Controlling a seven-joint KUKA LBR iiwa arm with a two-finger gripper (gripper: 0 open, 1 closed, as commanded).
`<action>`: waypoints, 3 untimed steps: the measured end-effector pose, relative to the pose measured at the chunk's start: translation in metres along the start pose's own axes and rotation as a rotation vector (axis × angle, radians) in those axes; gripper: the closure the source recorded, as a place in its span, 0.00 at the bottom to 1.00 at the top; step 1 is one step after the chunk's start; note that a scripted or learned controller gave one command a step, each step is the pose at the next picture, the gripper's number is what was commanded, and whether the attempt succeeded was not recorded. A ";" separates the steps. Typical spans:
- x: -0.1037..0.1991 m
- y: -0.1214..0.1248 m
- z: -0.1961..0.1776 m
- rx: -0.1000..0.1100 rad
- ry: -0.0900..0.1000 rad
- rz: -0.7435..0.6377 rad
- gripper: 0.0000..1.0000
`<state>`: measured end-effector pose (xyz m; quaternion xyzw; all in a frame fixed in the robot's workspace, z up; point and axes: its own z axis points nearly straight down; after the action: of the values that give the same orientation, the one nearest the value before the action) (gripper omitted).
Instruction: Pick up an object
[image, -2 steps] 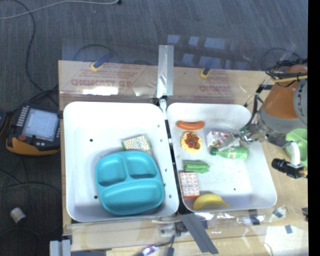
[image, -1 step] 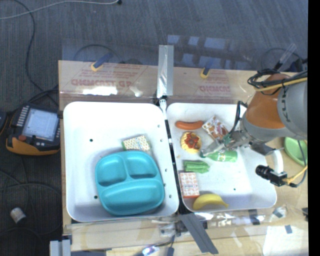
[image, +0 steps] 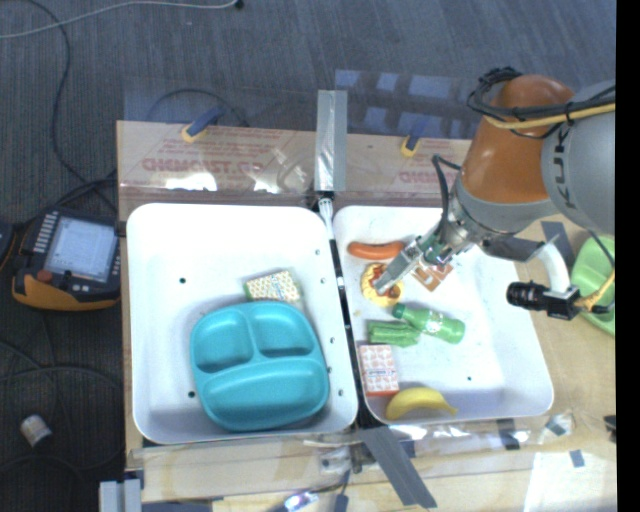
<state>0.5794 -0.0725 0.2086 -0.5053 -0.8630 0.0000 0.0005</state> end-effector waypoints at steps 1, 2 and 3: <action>-0.038 -0.014 0.052 0.001 -0.002 -0.009 0.00; -0.080 -0.037 -0.008 0.000 -0.003 0.079 0.00; -0.079 0.004 0.098 -0.001 -0.004 -0.084 0.00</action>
<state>0.6218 -0.1390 0.1110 -0.4688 -0.8833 0.0003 -0.0014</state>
